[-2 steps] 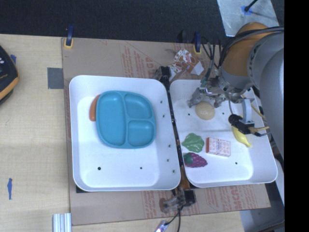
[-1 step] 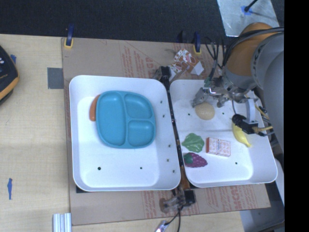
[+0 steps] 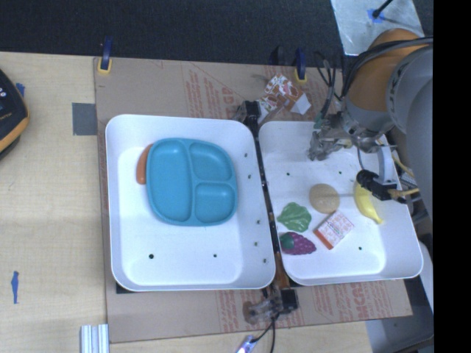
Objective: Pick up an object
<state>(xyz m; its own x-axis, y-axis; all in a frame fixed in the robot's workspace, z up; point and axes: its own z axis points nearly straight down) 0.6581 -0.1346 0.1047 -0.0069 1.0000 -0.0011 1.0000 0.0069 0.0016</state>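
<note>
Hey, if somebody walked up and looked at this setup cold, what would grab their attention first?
Probably the blue divided plate lying in the left white bin, with something orange poking out from under its left edge. Next, the cluster of toy food in the right bin: a yellow banana, a green leafy piece and purple grapes. The arm's end effector hangs over that bin's far side.

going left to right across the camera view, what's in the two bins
orange thing → blue tray → green leaf → tan ball → banana. Grapes and red packet overlap others in x, so left out.
</note>
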